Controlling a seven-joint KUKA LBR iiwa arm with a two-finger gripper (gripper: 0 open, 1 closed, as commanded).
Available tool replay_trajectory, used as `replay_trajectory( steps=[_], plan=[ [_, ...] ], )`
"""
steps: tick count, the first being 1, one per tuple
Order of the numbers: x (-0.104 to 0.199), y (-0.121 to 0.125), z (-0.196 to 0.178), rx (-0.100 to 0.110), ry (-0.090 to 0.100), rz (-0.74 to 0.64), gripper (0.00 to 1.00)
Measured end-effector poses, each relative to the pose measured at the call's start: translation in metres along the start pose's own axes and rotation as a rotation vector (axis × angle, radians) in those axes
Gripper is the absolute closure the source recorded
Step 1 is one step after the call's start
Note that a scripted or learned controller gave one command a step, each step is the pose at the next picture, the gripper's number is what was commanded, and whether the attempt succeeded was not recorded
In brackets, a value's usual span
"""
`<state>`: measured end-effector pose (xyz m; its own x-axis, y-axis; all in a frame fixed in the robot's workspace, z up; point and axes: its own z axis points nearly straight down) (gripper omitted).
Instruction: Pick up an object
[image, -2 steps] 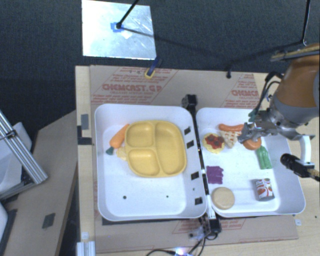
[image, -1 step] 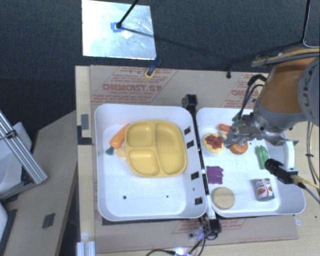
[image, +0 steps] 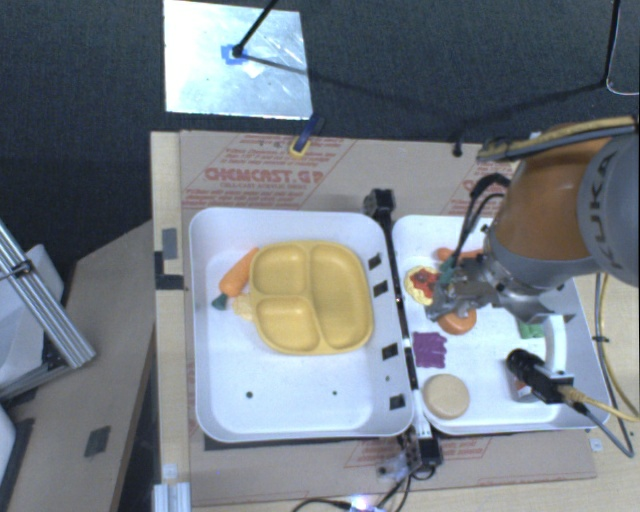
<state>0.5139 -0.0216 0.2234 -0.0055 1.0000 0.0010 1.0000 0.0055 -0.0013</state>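
Lettering (image: 262, 174) in red ran across the brown cardboard sheet (image: 400, 165) under both bins and appeared to read "CHEMCAST GP". More red print along the sheet's near edge was too small to read. Dark letters on the grey and orange arm (image: 560, 215) seemed to spell "KUKA", cut off by the picture's edge.

The hand (image: 447, 298) stood low over the right white bin (image: 490, 375), toward its 10 o'clock corner. Whether it was released or clenched could not be told, and nothing was seen in its grasp. A yellow-and-red flat toy food piece (image: 420, 285) lay at the hand's 9 o'clock, partly hidden by it. An orange round piece (image: 461, 323) lay just beside the hand at 5 o'clock. A purple ragged piece (image: 430, 348) sat near at 6 o'clock, with a tan round disc (image: 446, 396) beyond it toward the bin's near rim. A green piece (image: 531, 328) lay at the hand's 3 o'clock.

In the left white bin (image: 200, 300) sat a yellow three-compartment plate (image: 305, 298), with an orange toy carrot (image: 238, 272) against its rim at 10 o'clock.
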Motion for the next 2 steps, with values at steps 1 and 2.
replay_trajectory(
  steps=[1,2],
  plan=[
    [0.018,-0.002,0.009,-0.002,0.0,-0.001,1.0],
    [0.025,0.003,-0.006,-0.002,-0.001,0.0,1.0]
  ],
)
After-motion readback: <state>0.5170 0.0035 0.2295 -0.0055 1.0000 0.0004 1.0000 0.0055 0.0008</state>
